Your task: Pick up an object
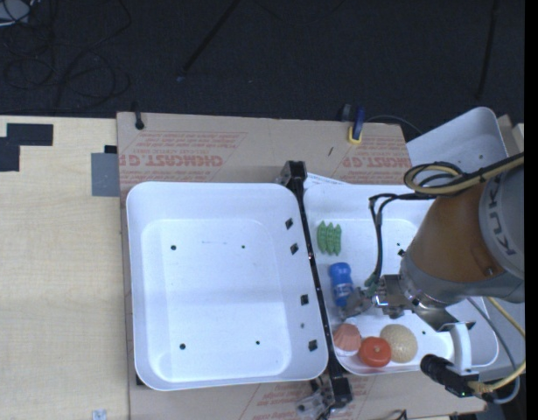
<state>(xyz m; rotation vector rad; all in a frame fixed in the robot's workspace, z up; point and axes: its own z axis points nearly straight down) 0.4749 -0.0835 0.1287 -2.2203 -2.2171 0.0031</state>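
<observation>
Cardboard-topped bench (207,151) with two white bins, gripper (363,297) low in right bin (356,201), finger state hidden, touching blue bottle (340,280), green piece (329,236) beyond, tomato (374,351) and two pale rounds crowding near rim, left bin (155,208) across divider.

smooth white plastic bins (137,234), printed cardboard (207,151)

2 bins (146,234), perhaps 5 objects (340,280).
</observation>
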